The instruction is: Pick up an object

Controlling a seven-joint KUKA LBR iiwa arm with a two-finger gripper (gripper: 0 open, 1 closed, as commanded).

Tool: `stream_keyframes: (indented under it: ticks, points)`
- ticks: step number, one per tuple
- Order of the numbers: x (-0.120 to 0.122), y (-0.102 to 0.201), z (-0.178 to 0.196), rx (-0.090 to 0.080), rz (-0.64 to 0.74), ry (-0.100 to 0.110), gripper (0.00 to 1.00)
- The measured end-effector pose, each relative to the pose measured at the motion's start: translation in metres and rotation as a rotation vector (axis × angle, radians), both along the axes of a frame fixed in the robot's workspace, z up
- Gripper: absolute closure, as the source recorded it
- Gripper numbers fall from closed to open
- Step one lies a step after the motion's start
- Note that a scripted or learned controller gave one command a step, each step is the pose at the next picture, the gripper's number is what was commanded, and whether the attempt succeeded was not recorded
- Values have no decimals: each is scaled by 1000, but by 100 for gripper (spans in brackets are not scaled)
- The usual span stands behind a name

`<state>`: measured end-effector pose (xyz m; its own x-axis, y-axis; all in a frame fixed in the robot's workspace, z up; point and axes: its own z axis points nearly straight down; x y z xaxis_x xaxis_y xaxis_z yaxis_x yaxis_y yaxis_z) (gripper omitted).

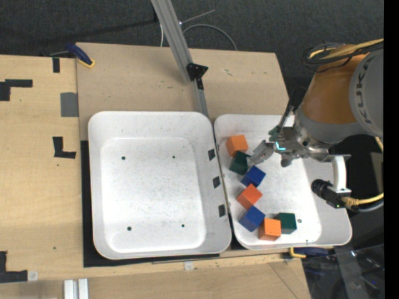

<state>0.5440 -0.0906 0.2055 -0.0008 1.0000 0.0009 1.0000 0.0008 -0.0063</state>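
A: Where's the gripper [269, 152]?
B: Over the right bin [324, 226], fingers spread wide, nothing between them.
A: And the blocks?
B: All in that bin: an orange block [236, 144] and a green block [239, 162] just left of the fingertips, a blue block [254, 176] below.

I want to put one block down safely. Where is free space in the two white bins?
The left white bin has a bare floor from wall to wall. In the right white bin, orange, green and blue cubes crowd the left side, from the orange cube down to the green cube. The two-finger gripper hangs above them.
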Motion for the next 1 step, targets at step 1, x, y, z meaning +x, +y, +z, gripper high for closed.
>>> stream_keyframes:
  ticks: [1]
  points:
    - [1, 0, 2, 0, 1, -4, 0]
